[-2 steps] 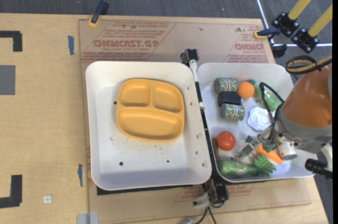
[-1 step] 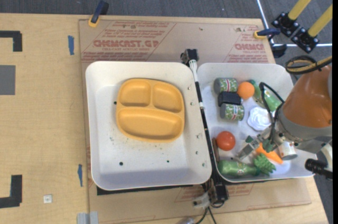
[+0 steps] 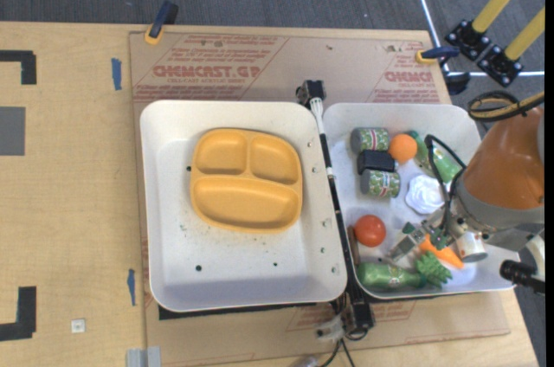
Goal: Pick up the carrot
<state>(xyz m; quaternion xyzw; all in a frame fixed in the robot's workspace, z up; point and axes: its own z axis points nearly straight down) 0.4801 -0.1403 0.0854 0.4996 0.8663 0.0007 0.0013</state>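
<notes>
The carrot point(image 3: 445, 254) is a small orange piece with a green leafy top point(image 3: 433, 270). It lies near the front right of the right bin point(image 3: 485, 283). My gripper point(image 3: 421, 237) hangs low over the bin, right at the carrot's left end and touching or nearly touching it. The grey wrist and orange band point(image 3: 511, 170) cover the bin's right side and hide part of the carrot. The carrot rests on the bin floor.
The right bin also holds a red tomato point(image 3: 370, 229), a green vegetable point(image 3: 385, 274), two green cans point(image 3: 372, 138), an orange point(image 3: 402, 148), a white object point(image 3: 424, 194) and a green bottle point(image 3: 443, 162). A yellow divided plate point(image 3: 247, 179) sits in the left bin.
</notes>
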